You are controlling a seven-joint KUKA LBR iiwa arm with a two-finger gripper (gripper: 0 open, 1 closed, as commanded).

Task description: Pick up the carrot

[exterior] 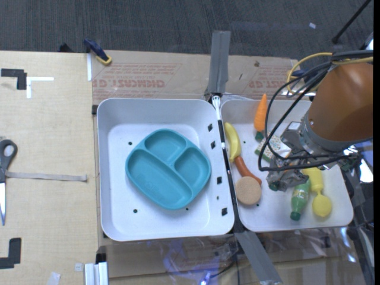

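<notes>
carrot [260, 113], right bin [341, 215], no legible label

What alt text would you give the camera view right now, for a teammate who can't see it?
The grey arm hangs over the right bin, its gripper low among toy foods, with the carrot lying free near the bin's far wall. The left bin holds a blue divided plate.
</notes>
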